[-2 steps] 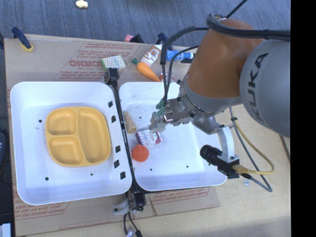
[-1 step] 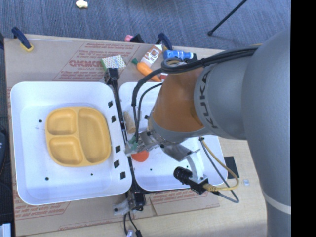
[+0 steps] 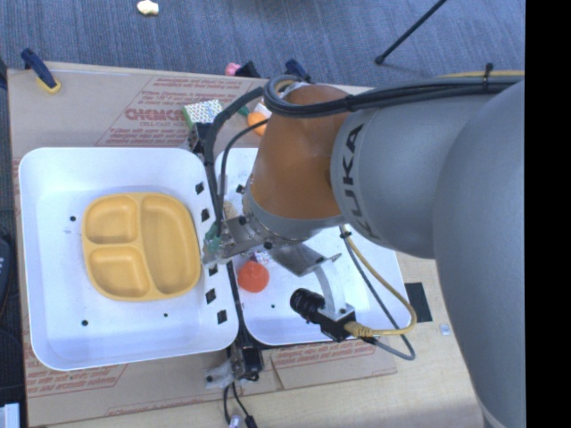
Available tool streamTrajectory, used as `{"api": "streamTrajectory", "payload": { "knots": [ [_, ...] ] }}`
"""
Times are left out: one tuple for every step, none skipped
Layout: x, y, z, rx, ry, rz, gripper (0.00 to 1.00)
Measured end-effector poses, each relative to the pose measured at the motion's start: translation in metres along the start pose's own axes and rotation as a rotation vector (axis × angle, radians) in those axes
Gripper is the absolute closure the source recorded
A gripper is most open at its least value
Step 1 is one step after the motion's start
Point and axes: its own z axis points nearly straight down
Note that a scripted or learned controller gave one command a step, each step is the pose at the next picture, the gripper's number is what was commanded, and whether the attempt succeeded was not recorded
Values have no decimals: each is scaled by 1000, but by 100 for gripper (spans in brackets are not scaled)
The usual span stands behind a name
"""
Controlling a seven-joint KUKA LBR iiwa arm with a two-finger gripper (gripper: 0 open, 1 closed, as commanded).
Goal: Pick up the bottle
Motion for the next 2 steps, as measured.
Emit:
{"api": "streamTrajectory", "payload": {
  "knots": [
    [-40,-12,-23,-2,-1,160,100],
    [-32,-10,52,3,0,108,100]
  ]
}}
